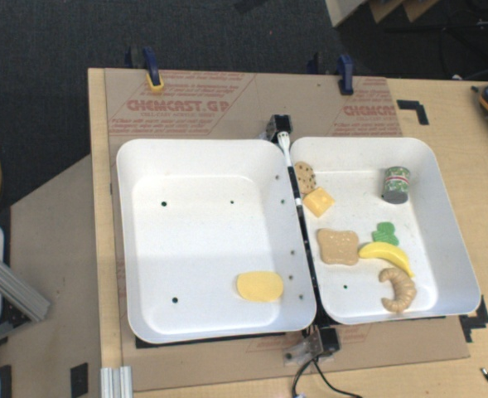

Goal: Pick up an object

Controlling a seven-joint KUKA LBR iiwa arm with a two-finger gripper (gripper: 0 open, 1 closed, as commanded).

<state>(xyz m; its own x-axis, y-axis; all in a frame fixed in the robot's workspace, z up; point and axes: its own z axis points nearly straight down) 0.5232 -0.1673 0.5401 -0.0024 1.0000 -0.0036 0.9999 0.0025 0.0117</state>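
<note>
**Camera view.** Two shallow white bins sit side by side on the bench, their inner rims touching along the middle.

The left bin (pixel 194 222) carries a single item, a flat yellow oval disc (pixel 260 287) near its front right corner.

The right bin (pixel 355 168) carries seven:
- a speckled cookie (pixel 304 175), against the rear of the inner rim
- a yellow wedge (pixel 318 201), just in front of the cookie
- a small upright can (pixel 396 184), towards the rear right corner, well apart from the others
- a slice of toast (pixel 337 247), mid-bin
- a green piece (pixel 385 233), just behind the banana
- a banana (pixel 388 255), touching or nearly touching the toast
- a croissant (pixel 398 289), close to the front edge

Two blue clamps (pixel 152 63) pin the brown sheet at the bench's rear edge.

Whether the pincer is spread or pressed together cannot be told here. No object sits lifted off a bin floor.

**Step in hand (judged).** This is the outset of the pick: a target is yet to be chosen and approached.

**Next move (judged).** The arm must come in over one bin and descend on one item with room on both sides. The yellow disc and the can stand clear of neighbours and seem the simplest choices. The disc lies low and flat, so it calls for a deep, exact descent. The toast, banana and green piece crowd each other and risk a fouled grasp.
</note>
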